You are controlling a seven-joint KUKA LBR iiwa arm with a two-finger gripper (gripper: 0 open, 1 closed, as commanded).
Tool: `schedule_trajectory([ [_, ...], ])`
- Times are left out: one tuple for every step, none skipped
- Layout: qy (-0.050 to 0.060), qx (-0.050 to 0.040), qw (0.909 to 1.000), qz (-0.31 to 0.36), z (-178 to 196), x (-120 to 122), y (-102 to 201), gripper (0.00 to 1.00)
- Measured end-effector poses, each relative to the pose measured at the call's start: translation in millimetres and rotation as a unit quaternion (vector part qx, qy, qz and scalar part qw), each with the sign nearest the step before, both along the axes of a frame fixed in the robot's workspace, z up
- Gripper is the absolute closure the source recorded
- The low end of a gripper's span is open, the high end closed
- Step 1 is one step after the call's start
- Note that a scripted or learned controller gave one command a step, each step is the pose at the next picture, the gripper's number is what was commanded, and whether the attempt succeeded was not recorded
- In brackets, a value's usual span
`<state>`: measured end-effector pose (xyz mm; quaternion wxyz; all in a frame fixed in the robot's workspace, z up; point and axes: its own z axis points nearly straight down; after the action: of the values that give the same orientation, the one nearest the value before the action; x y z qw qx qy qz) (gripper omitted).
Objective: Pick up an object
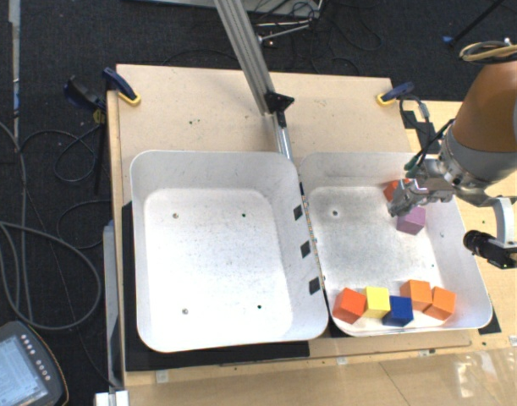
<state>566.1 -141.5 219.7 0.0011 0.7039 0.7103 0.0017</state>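
Two bins on the counter [207, 108], and all the blocks sit in the right bin [461, 252]. Pincer [408, 203] hangs right above a purple block [411, 220] near the bin's far right corner, probably lined up to grab it. Can't tell how wide it's open. Block looks small, pale lilac, cube-ish. Five more blocks [395, 303] crowd the bin's near edge.

Two bins sit side by side on the worktop [207, 108], the left bin [148, 227] touching the right bin [461, 252] along their shared edge. Five blocks [393, 303] lie in a row along the right bin's near edge, close together. Another block [411, 220] lies near that bin's right wall, toward the far side, directly under the claw [405, 201]. Two clamps [395, 93] grip the worktop's far corners.
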Motion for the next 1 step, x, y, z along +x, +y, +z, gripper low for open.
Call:
schedule_trajectory([
  [0.000,0.0003,1.0000,0.000,7.2,21.5,52.5,1.00],
])
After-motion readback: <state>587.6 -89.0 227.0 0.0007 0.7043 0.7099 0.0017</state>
